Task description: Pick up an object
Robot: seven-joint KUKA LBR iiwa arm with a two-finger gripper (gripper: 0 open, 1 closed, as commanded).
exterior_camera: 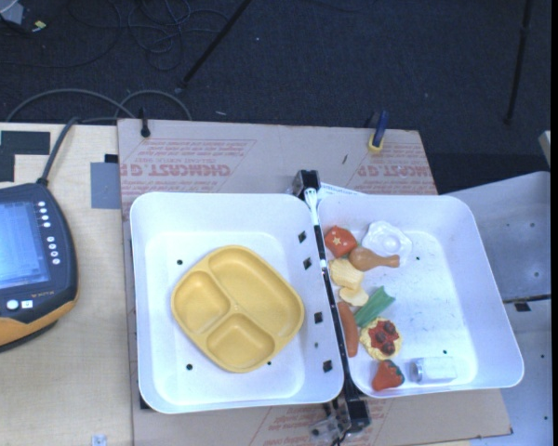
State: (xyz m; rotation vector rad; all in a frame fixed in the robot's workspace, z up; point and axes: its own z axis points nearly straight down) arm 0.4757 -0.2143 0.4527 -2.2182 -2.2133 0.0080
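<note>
Your end effector's state can't be told from here. The toy foods sit packed along one side of the right white plastic bin (pixel 484 277): a red plastic tomato (pixel 339 241), a tan plastic drumstick (pixel 374 259), an orange plastic carrot (pixel 350 330). You might pinch two, or bump the bin wall and miss.

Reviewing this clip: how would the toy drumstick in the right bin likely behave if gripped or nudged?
The drumstick looks like rigid, glossy plastic, so probably stiff, light and a bit slippery. Its rounded body may roll or pivot when nudged. It touches the fried egg, which would likely shift too.
</note>
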